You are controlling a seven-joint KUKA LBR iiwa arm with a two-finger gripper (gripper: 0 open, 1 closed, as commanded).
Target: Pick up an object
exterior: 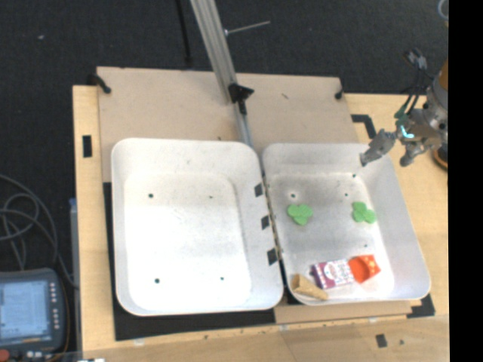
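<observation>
While your gripper (392, 148) hangs over the right bin's (404, 225) far right corner, its fingers are spread and hold nothing. You have two green pieces (300, 214) (364, 213) mid-bin, well apart. Along the near edge lie a tan piece (309, 286), a purple-and-white carton (332, 274) and a red object (364, 268).

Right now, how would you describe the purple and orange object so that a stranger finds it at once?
Look in the right bin, along its near edge. The purple and orange packet lies there beside a tan piece; the two green pieces sit farther back.
</observation>
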